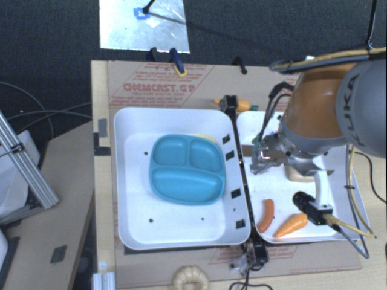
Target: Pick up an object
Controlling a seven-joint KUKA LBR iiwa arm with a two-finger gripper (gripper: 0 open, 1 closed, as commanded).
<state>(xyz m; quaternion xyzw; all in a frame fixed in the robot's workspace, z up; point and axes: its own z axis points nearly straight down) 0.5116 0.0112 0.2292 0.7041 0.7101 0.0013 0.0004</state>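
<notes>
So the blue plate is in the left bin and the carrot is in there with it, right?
Not quite. The camera view shows the blue plate in the left bin, but the carrot lies in the right bin, beside a small orange sausage.

A single fixed camera is looking down at a slant on the bench (151,80), taking in both white bins: the left bin (130,180) lying near mid-frame, the right bin (254,122) running toward the right edge. The arm (323,104) is looming large at the right, nearer the lens. Dark floor is showing along the top.
</notes>
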